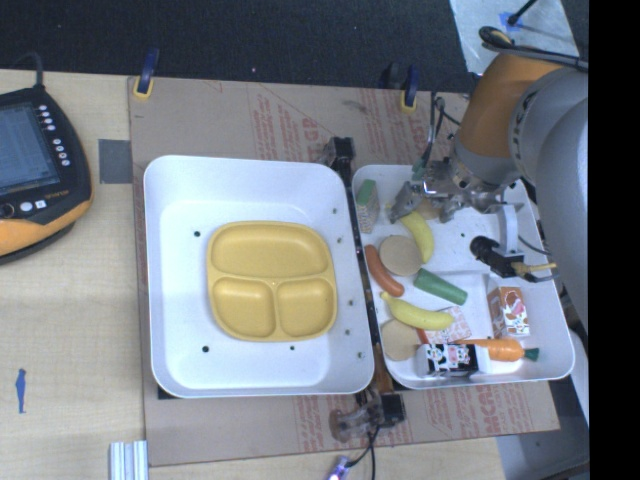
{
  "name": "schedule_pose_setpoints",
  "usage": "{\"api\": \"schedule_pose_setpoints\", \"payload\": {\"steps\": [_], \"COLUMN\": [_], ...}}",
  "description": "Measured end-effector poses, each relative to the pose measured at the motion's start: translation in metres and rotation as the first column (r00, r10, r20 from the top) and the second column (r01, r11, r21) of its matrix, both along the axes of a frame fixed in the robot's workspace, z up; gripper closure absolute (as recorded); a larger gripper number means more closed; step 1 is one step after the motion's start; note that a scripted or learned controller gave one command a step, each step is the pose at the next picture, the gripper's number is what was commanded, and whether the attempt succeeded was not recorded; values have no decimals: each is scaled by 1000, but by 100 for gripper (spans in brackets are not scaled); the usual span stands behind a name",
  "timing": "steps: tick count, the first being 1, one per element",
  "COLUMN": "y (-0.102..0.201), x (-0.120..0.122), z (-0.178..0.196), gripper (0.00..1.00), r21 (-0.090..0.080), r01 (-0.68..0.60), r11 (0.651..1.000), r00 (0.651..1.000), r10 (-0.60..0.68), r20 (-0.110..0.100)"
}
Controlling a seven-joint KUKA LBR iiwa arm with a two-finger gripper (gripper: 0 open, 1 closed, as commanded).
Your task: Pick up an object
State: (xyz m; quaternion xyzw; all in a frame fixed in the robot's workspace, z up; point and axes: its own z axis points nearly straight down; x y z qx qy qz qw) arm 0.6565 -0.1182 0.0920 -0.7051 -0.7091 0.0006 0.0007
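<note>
The grey metal two-finger gripper [412, 200] hangs low over the far end of the right-hand shallow white plastic bin [556, 366], with the grey arm and its orange band rising behind it toward the right. Whether it is clenched, released or grasping anything cannot be told, since its tip blurs into the clutter beneath it. The likeliest target, a small curved yellow toy banana [418, 235], lies just below and slightly right of the gripper, apparently touching or nearly so; its long axis runs diagonally, from beside the gripper down toward the right. Just beyond the banana's lower end sit a round tan disc [401, 256] and, a little left of that, a red-orange toy sausage [383, 271]. Farther from the gripper lie a green cylinder [440, 286] and a second, larger yellow banana [419, 314]. Well to the gripper's left, in the other white bin [170, 268], rests a yellow three-compartment plastic tray [272, 278]. The contact point between gripper and banana is too small and shadowed to make out.
</note>
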Motion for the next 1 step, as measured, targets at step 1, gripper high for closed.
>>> {"api": "schedule_pose_setpoints", "payload": {"steps": [1], "y": [-13], "x": [-40], "z": [0], "gripper": [0], "r21": [-1], "r01": [2], "r11": [1000], "r00": [1000], "r10": [-2], "r20": [-3]}}
